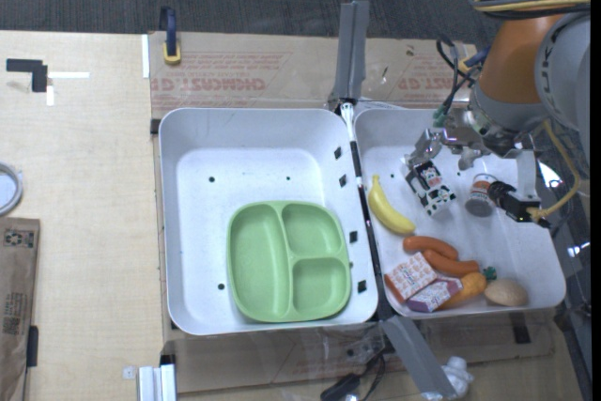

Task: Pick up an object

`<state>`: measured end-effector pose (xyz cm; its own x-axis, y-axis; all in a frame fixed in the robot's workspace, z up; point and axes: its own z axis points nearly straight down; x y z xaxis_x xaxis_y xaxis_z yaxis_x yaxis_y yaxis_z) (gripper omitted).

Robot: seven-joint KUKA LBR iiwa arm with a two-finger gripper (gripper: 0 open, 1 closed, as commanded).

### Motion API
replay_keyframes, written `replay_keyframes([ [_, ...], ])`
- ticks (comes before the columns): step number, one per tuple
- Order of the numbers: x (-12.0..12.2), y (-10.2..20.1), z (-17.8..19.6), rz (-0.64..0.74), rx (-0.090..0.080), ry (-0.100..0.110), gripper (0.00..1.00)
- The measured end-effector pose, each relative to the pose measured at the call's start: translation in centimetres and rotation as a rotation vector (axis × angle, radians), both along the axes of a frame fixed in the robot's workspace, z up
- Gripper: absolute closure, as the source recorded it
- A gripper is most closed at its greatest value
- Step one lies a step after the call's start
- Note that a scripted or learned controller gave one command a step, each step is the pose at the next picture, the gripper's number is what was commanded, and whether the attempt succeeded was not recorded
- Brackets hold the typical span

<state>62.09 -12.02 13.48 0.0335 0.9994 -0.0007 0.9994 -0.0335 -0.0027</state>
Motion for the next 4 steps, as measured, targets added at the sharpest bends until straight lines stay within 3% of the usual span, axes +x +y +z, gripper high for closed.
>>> replay_keyframes([
  [1,-1.4,-1.3,-4.3,0.308,0.001,-0.002,0.00],
  [2,-1.4,-1.4,-3.4,0.303,0.000,-0.003,1.00],
  [3,2.3,-8.3,-4.0,0.482,0.006,0.016,1.00],
  [4,3.9,-3.1,6.1,0.418,-0.001,-0.004,1.00],
])
